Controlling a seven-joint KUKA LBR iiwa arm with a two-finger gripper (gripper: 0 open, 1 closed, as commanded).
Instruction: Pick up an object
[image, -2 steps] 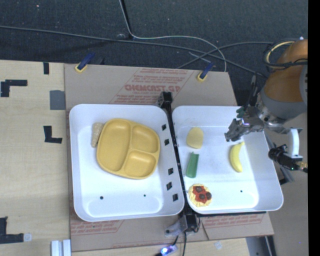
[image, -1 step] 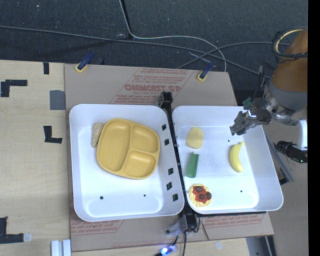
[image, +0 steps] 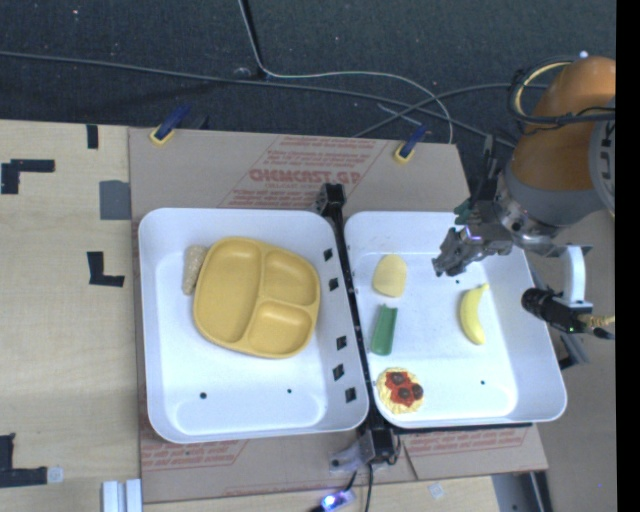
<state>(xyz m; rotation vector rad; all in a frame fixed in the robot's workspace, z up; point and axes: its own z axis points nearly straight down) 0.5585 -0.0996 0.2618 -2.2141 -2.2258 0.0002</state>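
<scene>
The pincer (image: 452, 256) is seen over the upper part of the right bin (image: 520, 395), reaching in from the right side. It hangs above bare white floor, between the pale yellow piece (image: 390, 275) and the banana (image: 473, 314). Nothing is seen between its tips, so no object is held. Whether it is wide or narrow cannot be told from this slanted view, because the dark parts run together.

The task asks only for an object, so any of the four things in the right bin may be taken. The banana lies just below and to the right of the pincer, with its length pointing toward the near rim. The pale yellow piece lies to the left, near the divider between the bins. Below it a green stick (image: 383, 329) is placed, almost upright in the picture. Near the front corner a small round toy pizza (image: 401, 390) with red spots is seen. The things are well apart from each other, which is judged to be helpful, since each can be approached without touching a neighbour.

In the left bin (image: 165, 330) a yellow divided plate (image: 256, 297) is lying flat, and it covers most of a tan slice (image: 192, 269) at its left edge. Both bins stand on a sheet of cardboard (image: 290, 175) on the desk (image: 60, 330).
</scene>
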